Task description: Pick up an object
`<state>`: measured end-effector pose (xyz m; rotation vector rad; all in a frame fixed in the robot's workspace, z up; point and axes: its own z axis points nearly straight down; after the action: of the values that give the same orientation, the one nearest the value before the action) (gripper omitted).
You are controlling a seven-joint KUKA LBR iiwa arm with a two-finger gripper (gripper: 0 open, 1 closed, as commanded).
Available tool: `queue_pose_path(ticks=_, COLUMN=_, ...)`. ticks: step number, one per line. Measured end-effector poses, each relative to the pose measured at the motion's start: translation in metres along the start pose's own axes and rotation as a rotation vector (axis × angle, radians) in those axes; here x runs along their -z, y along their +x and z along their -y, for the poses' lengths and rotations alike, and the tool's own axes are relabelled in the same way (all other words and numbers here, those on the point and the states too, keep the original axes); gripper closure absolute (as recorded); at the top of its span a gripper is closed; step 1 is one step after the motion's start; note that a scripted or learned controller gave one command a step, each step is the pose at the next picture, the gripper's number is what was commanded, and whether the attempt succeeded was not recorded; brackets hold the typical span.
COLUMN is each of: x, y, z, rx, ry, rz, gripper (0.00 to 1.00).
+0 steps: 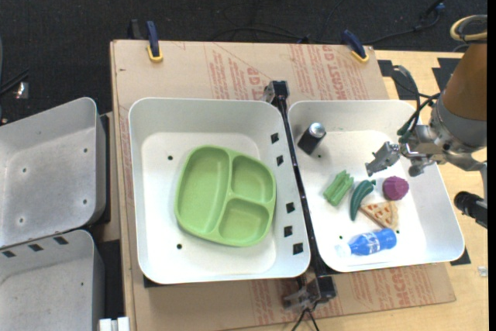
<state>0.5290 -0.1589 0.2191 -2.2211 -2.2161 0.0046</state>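
In the camera view we see the arm (465, 101) entering from the right edge of the frame, its orange band sitting above the grey wrist. The gripper (383, 160) hangs over the upper right part of the right bin (434, 244), and its dark fingers look spread apart with nothing between them.

The objects lie in that same bin, mostly below and to the left of the gripper. Nearest is the purple object (395, 187), just below and slightly right of the fingertips, close but apart from them. Left of it lies the dark green pepper-like piece (359, 196), slanted, and just beside that the light green ridged piece (338, 188), also slanted. Under the purple object we find the orange wedge (381, 212), touching or nearly touching it; we cannot tell which. Lower still, near the bin's bottom wall, the blue bottle (372, 243) lies on its side. The dark can (312, 139) stands apart from the rest, in the upper left of the right bin, well to the left of the gripper.

The left bin (147, 167) holds a green divided tray (226, 196) with three compartments, lying flat in its middle.
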Motion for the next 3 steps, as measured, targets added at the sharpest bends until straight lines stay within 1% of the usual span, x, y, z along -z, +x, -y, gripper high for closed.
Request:
queue_pose_path(ticks=1, x=-0.062, y=0.007, z=0.004, rx=0.001, ry=0.001, rz=-0.001, gripper=0.00)
queue_pose_path(ticks=2, x=-0.118, y=0.013, z=-0.005, rx=0.002, ry=-0.002, rz=0.000, gripper=0.00)
queue_pose_path(ticks=3, x=-0.105, y=0.012, z=-0.005, rx=0.000, ry=-0.006, rz=0.001, gripper=1.00)
